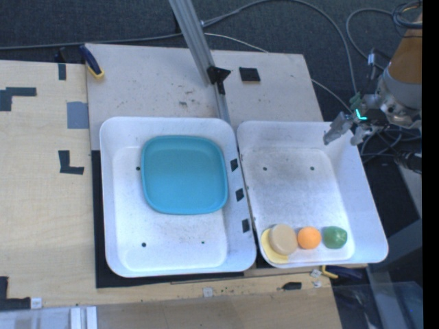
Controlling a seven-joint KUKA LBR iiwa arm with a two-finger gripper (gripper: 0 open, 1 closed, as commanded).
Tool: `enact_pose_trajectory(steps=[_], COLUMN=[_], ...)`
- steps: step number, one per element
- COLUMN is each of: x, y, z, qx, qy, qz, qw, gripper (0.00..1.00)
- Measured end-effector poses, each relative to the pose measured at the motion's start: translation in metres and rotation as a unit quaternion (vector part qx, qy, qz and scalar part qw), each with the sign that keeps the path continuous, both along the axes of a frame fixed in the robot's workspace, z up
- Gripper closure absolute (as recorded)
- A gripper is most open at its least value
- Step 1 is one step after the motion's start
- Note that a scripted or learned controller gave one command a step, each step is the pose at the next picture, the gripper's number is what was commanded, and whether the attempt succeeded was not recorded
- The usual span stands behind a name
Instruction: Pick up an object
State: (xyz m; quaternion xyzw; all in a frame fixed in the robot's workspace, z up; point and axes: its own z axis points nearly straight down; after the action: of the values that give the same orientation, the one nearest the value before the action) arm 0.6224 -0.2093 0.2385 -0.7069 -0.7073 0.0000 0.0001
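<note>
Along the near wall of the right bin (357,184) lie three small objects in a row: a tan round piece on a yellow base (280,240), an orange ball (309,238) and a green ball (335,236). The gripper (344,132) hangs over the right bin's far right corner, well away from the three objects. Its two grey fingers (334,129) stand apart with nothing between them. The left bin (120,204) holds a blue square plate (184,174).
A metal camera pole (197,36) rises from the bench behind the seam between the bins. Cables (329,26) trail over the dark floor at the back right. A blue and yellow tool (92,62) lies at the bench's far left corner.
</note>
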Motion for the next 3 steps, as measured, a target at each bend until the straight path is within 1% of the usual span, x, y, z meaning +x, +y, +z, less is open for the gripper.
enact_pose_trajectory(steps=[1,2,3], x=[0.0,-0.007,-0.005], y=[0.0,0.003,0.006], z=[0.0,-0.046,-0.108], qx=[0.0,0.0004,0.0007], qy=[0.0,0.002,0.003], qz=[0.0,0.0,0.0], qw=[1.0,1.0,1.0], gripper=[0.0,0.0,0.0])
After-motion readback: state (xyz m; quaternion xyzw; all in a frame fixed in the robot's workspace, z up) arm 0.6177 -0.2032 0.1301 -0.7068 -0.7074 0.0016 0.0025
